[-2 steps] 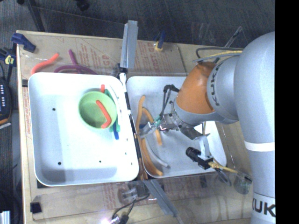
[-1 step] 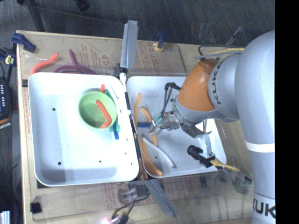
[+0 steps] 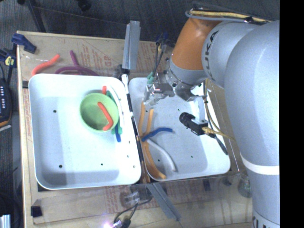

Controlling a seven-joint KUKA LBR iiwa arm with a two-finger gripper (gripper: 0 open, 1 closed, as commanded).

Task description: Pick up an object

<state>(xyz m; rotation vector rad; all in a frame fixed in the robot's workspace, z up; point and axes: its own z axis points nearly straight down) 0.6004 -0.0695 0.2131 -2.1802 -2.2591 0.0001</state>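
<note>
One blue strip (image 3: 159, 132) lies in the right bin (image 3: 216, 163), below the fingers (image 3: 151, 93).

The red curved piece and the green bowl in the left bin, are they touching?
Touching. The camera view shows the red curved piece lying inside the green bowl, resting on its inner surface and rim.

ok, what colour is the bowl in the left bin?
Light green; the bowl shows in the camera view.
</note>
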